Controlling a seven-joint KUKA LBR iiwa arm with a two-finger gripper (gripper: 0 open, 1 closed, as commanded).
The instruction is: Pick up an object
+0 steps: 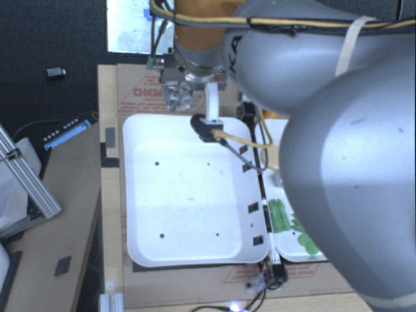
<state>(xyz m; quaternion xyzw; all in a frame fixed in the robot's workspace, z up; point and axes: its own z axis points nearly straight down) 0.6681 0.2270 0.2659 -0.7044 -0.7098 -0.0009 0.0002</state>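
Observation:
My gripper [177, 98] hangs over the far rim of the left white bin [149, 239], just below the orange wrist band. It looks small and blurred from here. Nothing shows between or under it. In the right bin [292, 255], a green ribbed object [279, 216] lies near the dividing edge, with a second green piece [309, 244] beside it. The big grey arm covers most of the right bin.
A white bracket with a black end [207, 123] and a yellow cable hang from the wrist over the left bin's far edge. Black clips [255, 208] sit along the seam between the bins. Metal rails [29, 187] stand off the bench at the left.

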